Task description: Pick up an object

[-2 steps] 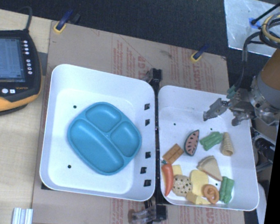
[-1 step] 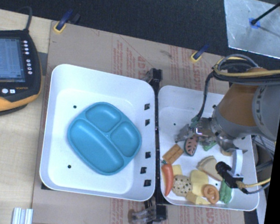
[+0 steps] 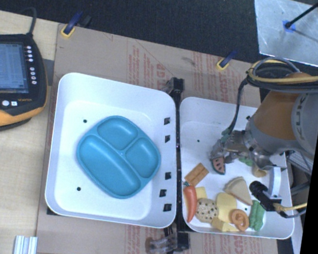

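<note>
My gripper hangs low over the middle of the right bin, below the grey arm with its orange band. A small dark red and green toy piece lies right under the gripper tip, touching or nearly touching it. Toy foods crowd the bin's near part: a tan cracker, a red-orange pepper, a speckled cookie, yellow cheese, a cream wedge, an orange pretzel and a green piece.
The left bin holds a blue divided plate. A black clip divider runs between the bins. A teach pendant lies on the bench at far left. Cables loop above the arm.
</note>
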